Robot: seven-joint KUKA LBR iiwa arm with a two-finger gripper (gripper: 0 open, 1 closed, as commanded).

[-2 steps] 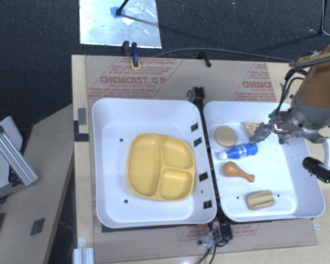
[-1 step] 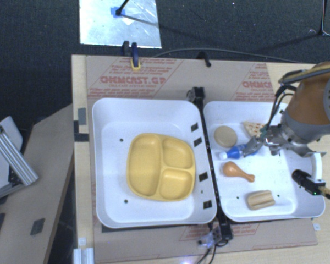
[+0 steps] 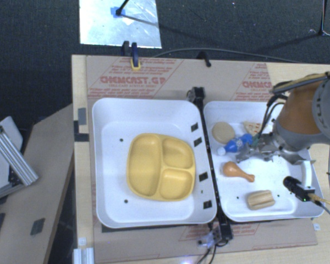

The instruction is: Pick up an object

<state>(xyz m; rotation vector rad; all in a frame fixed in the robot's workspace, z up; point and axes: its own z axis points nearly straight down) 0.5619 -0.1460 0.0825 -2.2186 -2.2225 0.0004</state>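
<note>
Blue bottle (image 3: 237, 143) beside the end effector (image 3: 247, 153), whose state I cannot tell, could roll off if nudged.

Camera: single fixed unit, mounted above the worktop (image 3: 170, 70), looking down at a slant rather than straight overhead.

Facing: the far edge of the worktop lies toward the top of the frame, with dark floor beyond it; the near edge runs along the bottom.

Range: moderate. Both white bins fit within the frame, the left bin (image 3: 113, 120) near centre, the right bin (image 3: 275, 210) toward the right edge, with margin of worktop around them.

Entry side: the arm (image 3: 308, 114) comes in from the frame's right, partly cut by that edge.

Overlap: one view, so no shared coverage to record.
</note>
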